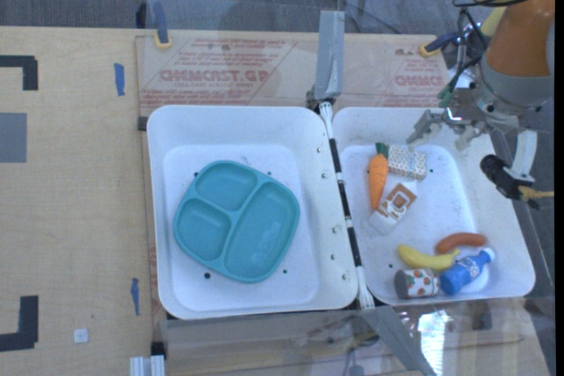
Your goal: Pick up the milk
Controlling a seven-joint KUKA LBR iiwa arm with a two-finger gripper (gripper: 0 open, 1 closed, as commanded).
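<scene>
Over right bin's back edge: end effector (pixel 438 121) open, empty. I'm pre-approach; next, descend onto milk carton (pixel 393 207) beside carrot (pixel 377 177).

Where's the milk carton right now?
The milk carton lies in the right bin, near its left side, just right of the carrot and below the patterned box.
</scene>
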